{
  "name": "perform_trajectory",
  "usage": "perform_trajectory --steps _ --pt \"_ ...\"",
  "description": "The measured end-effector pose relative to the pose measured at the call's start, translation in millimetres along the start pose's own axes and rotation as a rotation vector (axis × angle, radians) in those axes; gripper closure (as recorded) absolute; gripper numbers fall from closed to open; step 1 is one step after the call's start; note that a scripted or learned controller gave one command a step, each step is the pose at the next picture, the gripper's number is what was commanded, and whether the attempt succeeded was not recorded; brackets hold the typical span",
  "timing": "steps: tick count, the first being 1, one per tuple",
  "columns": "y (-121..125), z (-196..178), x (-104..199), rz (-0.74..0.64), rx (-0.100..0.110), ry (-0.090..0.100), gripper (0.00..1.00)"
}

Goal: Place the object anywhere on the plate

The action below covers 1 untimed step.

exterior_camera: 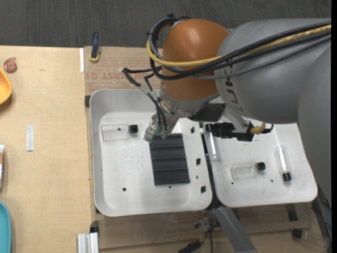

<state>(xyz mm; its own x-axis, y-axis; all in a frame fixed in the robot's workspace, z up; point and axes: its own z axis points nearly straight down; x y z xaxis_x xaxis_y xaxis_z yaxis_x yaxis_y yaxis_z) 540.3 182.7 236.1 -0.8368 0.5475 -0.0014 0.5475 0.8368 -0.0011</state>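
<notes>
Hanging over the left bin (105,194), the gripper (169,159) appears as a dark ribbed block pointing straight down. Whether it is clenched or released cannot be told from above. Nearest to it is a clear vial with a black cap (119,130), lying just off to its left, long axis pointing roughly at the tool, cap end closer. 2 more capped vials (247,169) (282,164) lie well apart on its other side, in the right bin (295,196). No plate can be picked out, so the drop spot stays uncertain.

The arm (274,73) is smooth grey with a rounded orange band (192,57), looped by yellow and black cables (158,51), ending in a black ribbed pincer (169,159).
</notes>
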Motion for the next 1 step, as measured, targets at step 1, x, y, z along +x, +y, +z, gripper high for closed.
perform_trajectory --steps 1 --pt "31.5 -17.9 33.0 -0.320 -0.001 0.001 1.00"
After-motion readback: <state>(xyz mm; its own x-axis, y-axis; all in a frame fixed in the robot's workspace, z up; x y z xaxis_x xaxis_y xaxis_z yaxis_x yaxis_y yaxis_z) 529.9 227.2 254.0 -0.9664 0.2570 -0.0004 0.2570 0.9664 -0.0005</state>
